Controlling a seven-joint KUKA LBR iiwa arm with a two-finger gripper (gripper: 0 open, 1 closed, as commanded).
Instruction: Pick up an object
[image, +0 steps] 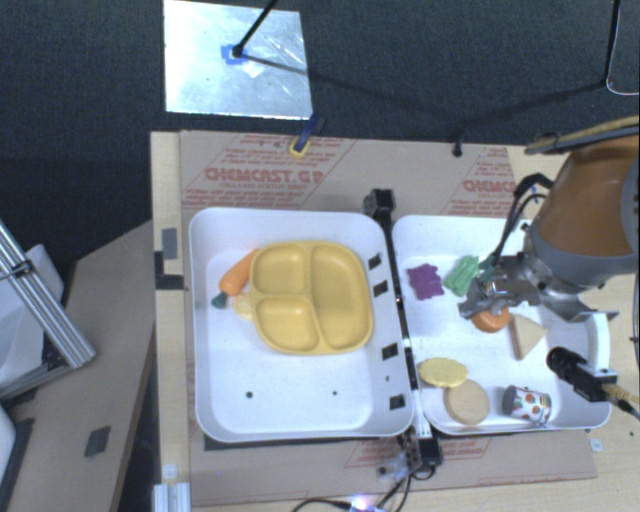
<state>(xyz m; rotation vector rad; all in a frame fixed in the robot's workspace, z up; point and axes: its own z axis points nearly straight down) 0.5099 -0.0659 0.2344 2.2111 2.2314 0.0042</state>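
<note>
The gripper (484, 303) hangs over an orange piece (490, 321) in the right bin (600, 420), its grip unreadable; likely next: descend and clamp.

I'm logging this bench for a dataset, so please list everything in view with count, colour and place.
bins: two, white, side by side
divided plate: one, yellow, left bin
carrot: one, orange, at the plate's left edge
purple piece: one, right bin
green piece: one, right bin
orange piece: one, under the gripper
wedge: one, cream, right bin
discs: two, yellow and tan, right bin front
small cup: one, patterned
gripper: one, over the right bin
</note>
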